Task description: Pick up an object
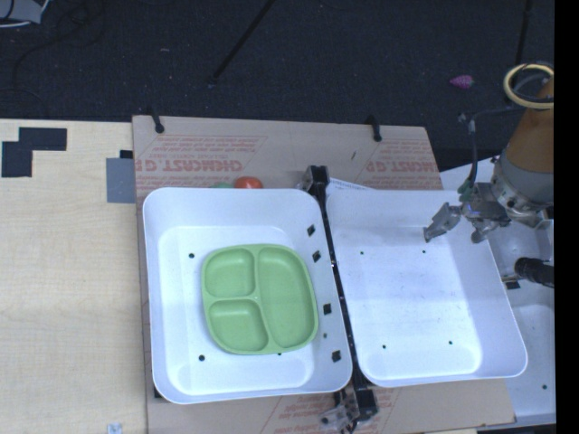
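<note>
A light green plate [260,297] with three compartments lies flat in the middle of the left white bin [172,233]. My gripper [460,228] hangs over the far right corner of the right white bin [425,333], well away from the plate. Its two grey fingers [440,221] are spread open, and nothing sits between them. The grey arm with its orange band [534,134] comes in from the right edge.
A small red-orange object [248,183] sits on the cardboard just behind the left bin's far rim. A black divider with clips [327,278] runs between the two bins. A light wooden bench top [63,278] lies to the left.
</note>
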You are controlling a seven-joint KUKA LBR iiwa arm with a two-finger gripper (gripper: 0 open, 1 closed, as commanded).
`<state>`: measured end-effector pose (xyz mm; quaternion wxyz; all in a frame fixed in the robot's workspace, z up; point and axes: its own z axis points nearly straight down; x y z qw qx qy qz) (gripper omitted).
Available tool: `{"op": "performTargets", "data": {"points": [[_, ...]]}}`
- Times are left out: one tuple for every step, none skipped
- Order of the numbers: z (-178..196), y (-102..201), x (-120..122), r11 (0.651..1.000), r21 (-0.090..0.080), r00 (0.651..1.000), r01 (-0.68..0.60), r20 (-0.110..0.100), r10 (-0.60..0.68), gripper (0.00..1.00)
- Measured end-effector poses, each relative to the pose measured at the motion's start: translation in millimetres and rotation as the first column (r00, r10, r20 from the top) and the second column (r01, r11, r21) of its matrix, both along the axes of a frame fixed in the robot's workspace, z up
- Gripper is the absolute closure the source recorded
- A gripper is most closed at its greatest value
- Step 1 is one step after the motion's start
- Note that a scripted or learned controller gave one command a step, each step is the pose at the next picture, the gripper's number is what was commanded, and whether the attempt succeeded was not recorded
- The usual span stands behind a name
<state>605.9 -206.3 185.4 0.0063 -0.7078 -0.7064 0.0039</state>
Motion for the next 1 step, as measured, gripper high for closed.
{"op": "performTargets", "data": {"points": [[7.6,-0.2,3.2,1.000,-0.003,1.000,-0.002,0.013,0.002,0.00]]}}
